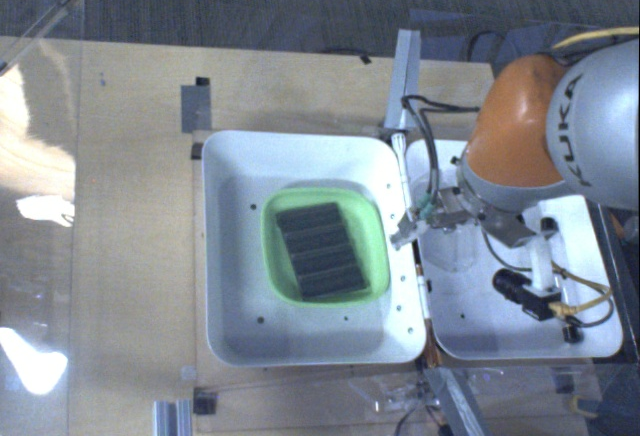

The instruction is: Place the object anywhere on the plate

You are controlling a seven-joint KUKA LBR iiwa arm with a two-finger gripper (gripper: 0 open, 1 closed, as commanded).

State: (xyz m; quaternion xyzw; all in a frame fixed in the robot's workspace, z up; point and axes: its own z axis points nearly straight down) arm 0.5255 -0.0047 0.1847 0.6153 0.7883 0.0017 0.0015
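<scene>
A dark grey ridged rectangular block [320, 249] lies flat, slightly askew, on a bright green square plate [273, 234] in the middle of the left bin [230, 324]. My gripper [425, 219] hangs under the orange-banded wrist, over the wall between the two bins, just right of the plate's right rim. Nothing shows in its grasp. The wrist hides most of it.
The right bin [500, 344] lies under the arm, and a faint translucent round shape [452, 252] sits on its floor near the gripper. A grey metal post [405, 74] stands behind the bins. Bare wooden bench extends to the left.
</scene>
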